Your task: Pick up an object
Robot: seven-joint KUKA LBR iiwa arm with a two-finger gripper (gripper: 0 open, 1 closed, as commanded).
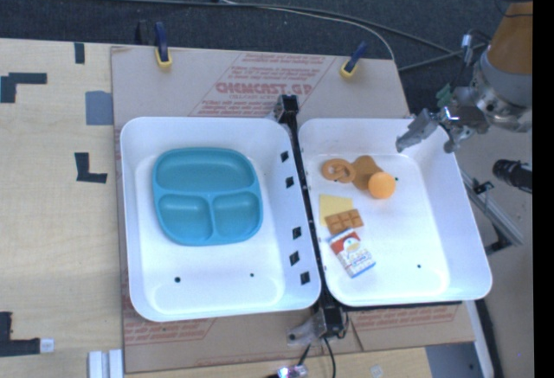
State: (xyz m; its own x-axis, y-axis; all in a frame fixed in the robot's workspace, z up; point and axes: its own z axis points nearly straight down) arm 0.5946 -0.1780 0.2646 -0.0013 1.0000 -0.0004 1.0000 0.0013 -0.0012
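Note:
The right bin [450, 229] holds several small items. An orange ball [382, 185] lies beside a brown ring-shaped piece [336, 169] and a brown lump [364, 166]. Below them lie a yellow and brown waffle piece [339, 214] and a red and white packet [353, 253]. My gripper [428, 140] hangs over the bin's upper right corner, up and to the right of the ball. Its fingers stand open with nothing between them.
A blue divided plate [208, 195] fills most of the left bin [138, 255]. A black divider [299, 212] runs between the bins. Blue and yellow clamps [161, 46] pin the cardboard at the back. Cables cross the dark floor behind.

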